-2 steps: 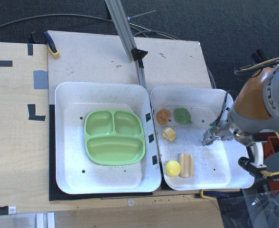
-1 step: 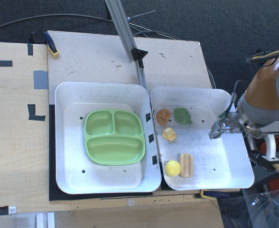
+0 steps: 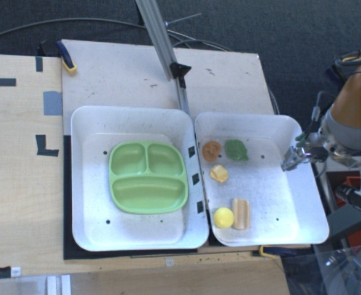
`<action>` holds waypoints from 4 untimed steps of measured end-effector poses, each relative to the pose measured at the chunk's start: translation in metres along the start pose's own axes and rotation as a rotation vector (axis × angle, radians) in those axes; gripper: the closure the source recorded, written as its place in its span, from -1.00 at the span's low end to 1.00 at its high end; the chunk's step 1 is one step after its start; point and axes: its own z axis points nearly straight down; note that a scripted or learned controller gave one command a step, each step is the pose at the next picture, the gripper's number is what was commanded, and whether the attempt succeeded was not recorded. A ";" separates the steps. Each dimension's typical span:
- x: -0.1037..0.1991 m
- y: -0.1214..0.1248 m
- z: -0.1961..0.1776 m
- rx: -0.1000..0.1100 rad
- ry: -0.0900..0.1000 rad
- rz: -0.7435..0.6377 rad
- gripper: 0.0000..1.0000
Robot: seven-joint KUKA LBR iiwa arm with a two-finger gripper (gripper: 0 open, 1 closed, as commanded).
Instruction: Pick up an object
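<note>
White-painted board and pale wood are making up the tabletop (image 3: 229, 72), which is carrying two shallow white bins side by side. The left bin (image 3: 88, 226) is holding a green divided plate (image 3: 148, 177), lying flat near the bin's middle with its three compartments facing up. The right bin (image 3: 303, 226) is holding five small items, all gathered in its left half. A silver metal pole (image 3: 156, 26) is slanting in from the far edge and ending at a black clamp (image 3: 179, 70) just beyond the seam between the bins.

Grey arm (image 3: 346, 121) is reaching in from the right, with its orange band showing above the wrist. The gripper (image 3: 293, 160) is hanging over the right rim of the right bin, well apart from every item. Its fingers are appearing as a small metallic cluster, too small and blurred to judge; whether they are parted or closed cannot be told, and nothing is showing between them.

Items in the right bin: a green leafy piece (image 3: 236, 150) is lying at the far side, with an orange round piece (image 3: 212, 150) just to its left. A pale yellow lump (image 3: 219, 174) is sitting nearer, below the orange one. At the near side, a tan bun-like piece (image 3: 241, 213) is lying lengthwise, touching or just beside a yellow ball (image 3: 223, 217) on its left.

A blue and yellow clamp (image 3: 65, 56) is gripping the far left corner of the board.
</note>
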 end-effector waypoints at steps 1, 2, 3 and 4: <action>0.000 0.001 -0.040 0.001 0.001 -0.001 1.00; 0.044 0.017 -0.044 0.004 0.004 -0.005 1.00; 0.094 0.046 -0.047 0.004 0.004 -0.006 1.00; 0.144 0.067 -0.052 0.004 0.004 -0.006 1.00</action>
